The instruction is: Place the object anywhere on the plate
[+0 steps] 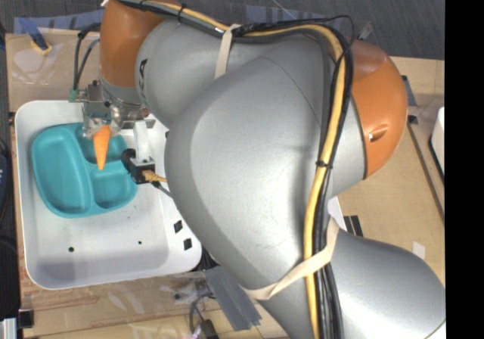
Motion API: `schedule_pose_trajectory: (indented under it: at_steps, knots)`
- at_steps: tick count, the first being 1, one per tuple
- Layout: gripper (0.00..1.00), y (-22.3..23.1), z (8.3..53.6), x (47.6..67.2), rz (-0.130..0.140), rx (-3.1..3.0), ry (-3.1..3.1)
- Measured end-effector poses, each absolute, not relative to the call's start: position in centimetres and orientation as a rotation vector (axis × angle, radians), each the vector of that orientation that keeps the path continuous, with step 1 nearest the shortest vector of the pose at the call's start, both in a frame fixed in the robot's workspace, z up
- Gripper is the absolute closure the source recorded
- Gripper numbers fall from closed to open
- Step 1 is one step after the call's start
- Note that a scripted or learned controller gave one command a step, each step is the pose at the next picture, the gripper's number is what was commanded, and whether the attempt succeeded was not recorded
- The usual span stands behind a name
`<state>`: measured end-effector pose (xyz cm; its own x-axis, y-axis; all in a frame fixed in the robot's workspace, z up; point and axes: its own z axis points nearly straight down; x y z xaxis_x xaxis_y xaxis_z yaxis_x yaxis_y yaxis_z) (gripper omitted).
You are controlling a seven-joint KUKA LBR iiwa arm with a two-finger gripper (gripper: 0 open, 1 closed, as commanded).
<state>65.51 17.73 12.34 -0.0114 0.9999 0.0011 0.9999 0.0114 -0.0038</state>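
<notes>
From my feed, the bulky grey arm (265, 178) with its orange band covers most of the right side and reaches across to the left white bin (98, 254). The gripper (100, 127) hangs over the teal divided plastic plate (64, 178), which lies in the bin's upper left part. A small orange carrot-shaped object (101, 148) points tip-down from the gripper, its upper end pinched between the fingers — so they are closed on it. The carrot's tip is over the plate's central ridge; I cannot tell whether it touches. The wooden surface (408, 178) shows at right.
</notes>
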Motion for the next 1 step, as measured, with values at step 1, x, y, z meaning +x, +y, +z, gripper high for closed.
schedule_pose_trajectory:
  at_steps: [1]
  knots:
    - [0.00, 17.57, 12.34, 65.52, 0.006, -2.208, -2.231]
